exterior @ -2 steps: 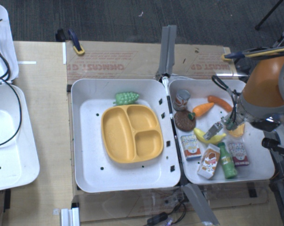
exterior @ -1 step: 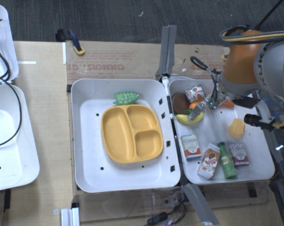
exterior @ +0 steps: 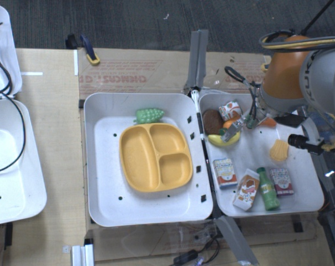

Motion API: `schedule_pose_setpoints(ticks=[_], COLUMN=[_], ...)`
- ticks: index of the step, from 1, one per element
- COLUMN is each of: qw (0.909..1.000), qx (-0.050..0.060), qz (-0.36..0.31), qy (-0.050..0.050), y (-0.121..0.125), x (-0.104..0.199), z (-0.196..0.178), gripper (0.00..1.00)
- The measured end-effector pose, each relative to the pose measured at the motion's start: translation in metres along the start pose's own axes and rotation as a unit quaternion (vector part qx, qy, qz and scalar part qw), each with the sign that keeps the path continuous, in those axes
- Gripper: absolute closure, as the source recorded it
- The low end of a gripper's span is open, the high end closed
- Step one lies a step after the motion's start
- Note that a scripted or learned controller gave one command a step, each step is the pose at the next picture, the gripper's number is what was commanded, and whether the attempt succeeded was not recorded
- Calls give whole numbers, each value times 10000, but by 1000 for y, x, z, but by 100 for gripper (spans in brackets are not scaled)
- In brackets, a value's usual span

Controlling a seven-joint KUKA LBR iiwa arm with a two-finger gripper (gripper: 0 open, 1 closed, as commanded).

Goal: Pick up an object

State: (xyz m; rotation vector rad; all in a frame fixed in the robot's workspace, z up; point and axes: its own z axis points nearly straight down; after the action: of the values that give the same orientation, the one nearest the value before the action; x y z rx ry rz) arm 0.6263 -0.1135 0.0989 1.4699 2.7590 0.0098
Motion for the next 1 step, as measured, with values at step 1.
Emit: schedule_pose_setpoints(ticks=[1], qw=[10000], qx=[-3], qz=[5], qy=[-12], y=[1], x=[-2], z=[-8], gripper=[100])
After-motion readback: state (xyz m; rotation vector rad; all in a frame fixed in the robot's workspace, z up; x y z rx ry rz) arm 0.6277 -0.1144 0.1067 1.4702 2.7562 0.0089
